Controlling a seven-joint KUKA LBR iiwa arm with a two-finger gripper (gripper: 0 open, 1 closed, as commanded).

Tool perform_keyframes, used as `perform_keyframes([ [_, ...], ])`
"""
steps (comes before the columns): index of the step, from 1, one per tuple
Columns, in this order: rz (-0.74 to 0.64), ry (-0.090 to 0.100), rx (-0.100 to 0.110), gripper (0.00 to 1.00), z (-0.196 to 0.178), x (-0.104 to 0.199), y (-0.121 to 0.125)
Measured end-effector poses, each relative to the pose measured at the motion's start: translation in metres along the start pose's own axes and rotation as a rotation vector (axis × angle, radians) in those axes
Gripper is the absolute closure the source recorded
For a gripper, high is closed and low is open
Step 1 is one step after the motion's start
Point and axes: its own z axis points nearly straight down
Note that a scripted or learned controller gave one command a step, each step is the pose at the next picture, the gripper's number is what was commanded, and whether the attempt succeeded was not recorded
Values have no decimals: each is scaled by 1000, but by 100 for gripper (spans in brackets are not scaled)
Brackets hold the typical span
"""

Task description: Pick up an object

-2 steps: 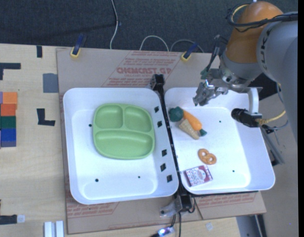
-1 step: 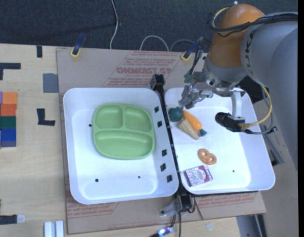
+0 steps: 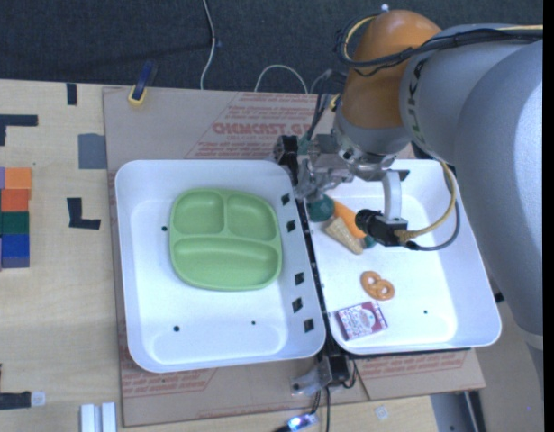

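My gripper (image 3: 320, 190) hangs low over the left end of the right bin (image 3: 457, 277), close to the divider. Right below it lie a small teal piece (image 3: 322, 210), an orange carrot-like piece (image 3: 347, 214) and a tan wedge (image 3: 343, 233), bunched together. The fingertips touch or hover just above the teal piece; I cannot tell which. Farther toward the front of the same bin lie a pretzel (image 3: 377, 285) and a small red-and-white packet (image 3: 360, 320). The grey arm with its orange band (image 3: 389, 70) covers the bin's back right part.
A green divided plate (image 3: 226, 239) lies in the left bin (image 3: 141, 268). Coloured blocks (image 3: 8, 219) stack at the bench's left edge. Black clips run along the divider between the bins. A cable loops behind the bins.
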Motion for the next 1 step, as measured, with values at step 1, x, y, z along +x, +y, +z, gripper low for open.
perform_keyframes([
  [1,2,-1,-1,100,1,57,6],
])
